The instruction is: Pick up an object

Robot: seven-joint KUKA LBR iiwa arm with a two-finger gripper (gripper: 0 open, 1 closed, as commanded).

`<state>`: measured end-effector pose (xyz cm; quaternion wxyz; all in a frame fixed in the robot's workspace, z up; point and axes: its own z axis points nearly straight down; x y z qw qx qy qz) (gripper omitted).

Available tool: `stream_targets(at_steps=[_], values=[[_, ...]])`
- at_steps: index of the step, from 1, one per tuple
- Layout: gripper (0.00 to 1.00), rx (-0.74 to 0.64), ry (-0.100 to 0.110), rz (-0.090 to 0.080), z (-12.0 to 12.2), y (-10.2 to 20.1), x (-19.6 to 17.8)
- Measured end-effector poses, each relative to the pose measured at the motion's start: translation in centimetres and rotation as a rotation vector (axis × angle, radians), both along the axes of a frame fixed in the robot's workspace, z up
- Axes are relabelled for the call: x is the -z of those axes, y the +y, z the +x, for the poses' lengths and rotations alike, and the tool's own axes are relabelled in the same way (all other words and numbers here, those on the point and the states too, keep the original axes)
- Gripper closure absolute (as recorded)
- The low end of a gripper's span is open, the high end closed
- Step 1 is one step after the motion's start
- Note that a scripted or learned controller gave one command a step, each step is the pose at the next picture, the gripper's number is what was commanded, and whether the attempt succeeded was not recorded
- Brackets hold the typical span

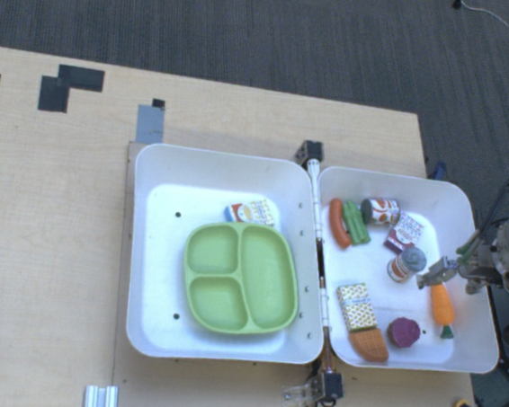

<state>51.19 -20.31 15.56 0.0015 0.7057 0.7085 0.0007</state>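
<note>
The right bin (464, 356) holds several toy foods. At its back lie a red sausage (339, 223), a green pepper (356, 221), a small can (380, 210) and a purple-and-white packet (407, 230). In the middle stands a silver-topped can (406, 262). Toward the front are an orange carrot (443, 306), a purple round piece (404, 331), a patterned box (357, 306) and a brown bread piece (369, 345). My gripper (444, 272) hangs over the right side of this bin, just above the carrot's upper end and right of the silver-topped can. Nothing is seen held in it.
The left bin (154, 260) bears a green divided plate (240, 278) and a small packet (252, 212) behind it. A metal clamp (311, 152) sits at the back where the bins meet. Cables trail off the bench's front edge (325, 391).
</note>
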Motion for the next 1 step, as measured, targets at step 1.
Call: stream_targets(at_steps=[1], values=[[0.0, -0.001, -0.02, -0.007, -1.42, 2.76, 5.24]])
